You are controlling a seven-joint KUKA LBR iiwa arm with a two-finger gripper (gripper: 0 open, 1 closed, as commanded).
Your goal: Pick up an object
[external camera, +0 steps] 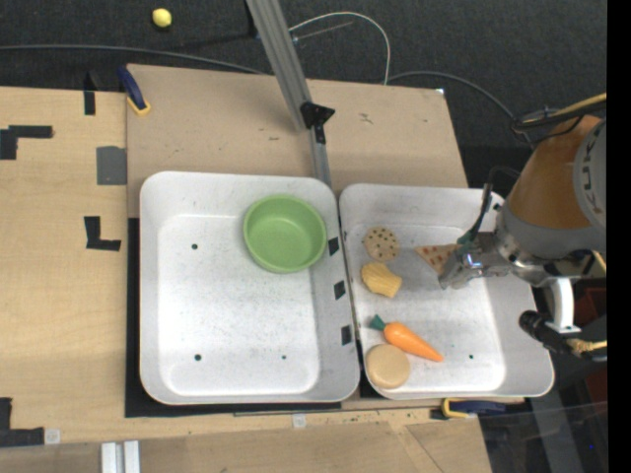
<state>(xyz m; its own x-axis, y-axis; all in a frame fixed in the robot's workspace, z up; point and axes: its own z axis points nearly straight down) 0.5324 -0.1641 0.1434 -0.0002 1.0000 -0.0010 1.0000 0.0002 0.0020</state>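
My gripper [455, 272] hangs low over the right bin [463, 205], at its right side. Right beside its fingers, to the left, lies a small orange-red slice [430, 256], partly covered by the gripper. Further left in the same bin lie a round speckled cookie [381, 241] and a yellow chunk [383, 282]. An orange carrot [410, 341] with a green top lies toward the front, and a tan round bun [387, 367] sits at the front left corner. I see nothing held between the fingers.
A green bowl [284, 232] stands in the left bin [177, 363], near its back right corner. A grey metal pole [286, 57] slants across the bench behind the bins. The arm's orange band [552, 180] rises at the right.
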